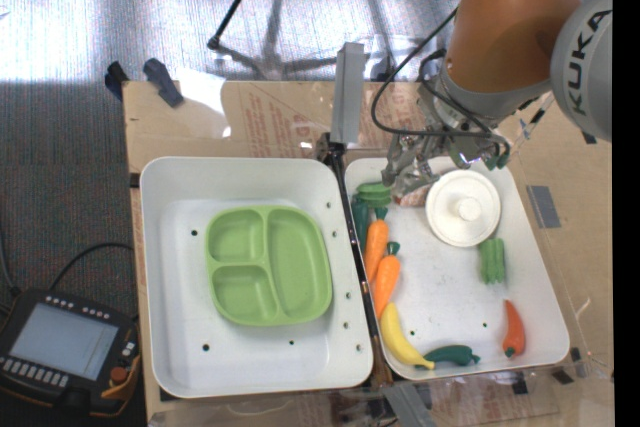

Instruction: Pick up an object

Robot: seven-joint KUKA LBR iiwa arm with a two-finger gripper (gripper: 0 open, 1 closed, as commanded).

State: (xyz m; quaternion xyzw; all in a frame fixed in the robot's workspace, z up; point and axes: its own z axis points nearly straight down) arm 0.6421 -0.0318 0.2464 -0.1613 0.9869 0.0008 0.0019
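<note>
The right bin (450, 315) holds several toy foods. Two orange carrots (376, 245) (386, 282) lie along its left wall, with a yellow banana (400, 337) and a dark green pepper (452, 354) in front of them. An orange chili (513, 328) and a light green vegetable (491, 260) lie on the right side. A white round lid (463, 207) sits at the back, and a green round piece (373, 196) is in the back left corner. My gripper (411, 175) hangs low over the back of this bin, between the green piece and the white lid.
The left bin (170, 215) holds a green divided plate (268, 265). A grey upright post (348, 105) stands behind the gap between the bins. A teach pendant (65, 345) lies on the floor at the lower left. Cables trail from the wrist.
</note>
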